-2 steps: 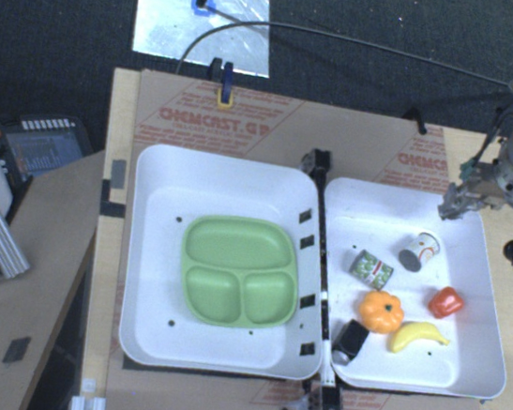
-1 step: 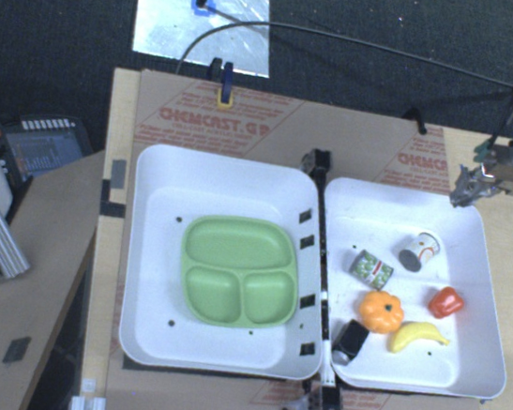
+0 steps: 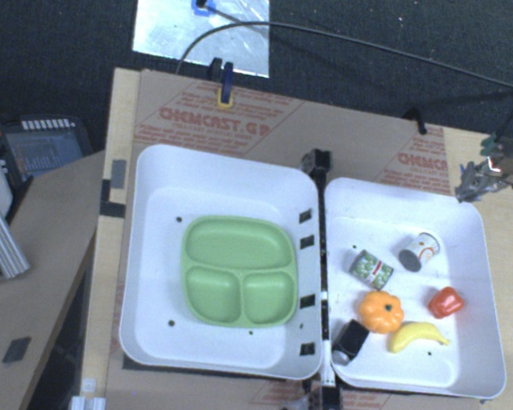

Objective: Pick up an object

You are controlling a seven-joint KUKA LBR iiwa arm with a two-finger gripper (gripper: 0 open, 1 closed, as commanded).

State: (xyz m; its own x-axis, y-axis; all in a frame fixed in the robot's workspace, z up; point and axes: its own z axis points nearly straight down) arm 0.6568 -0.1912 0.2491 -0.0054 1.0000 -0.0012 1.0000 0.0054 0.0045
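Observation:
The right white bin holds an orange pumpkin, a yellow banana, a red pepper, a green can on its side, a small white and grey cup and a black block. My gripper hangs at the bin's far right corner, above the rim and apart from all of these. It is small and blurred here.
The left white bin bears a green three-compartment tray. A black divider with clips runs between the bins. A blue and yellow clamp sits at the board's far edge. Cables cross behind.

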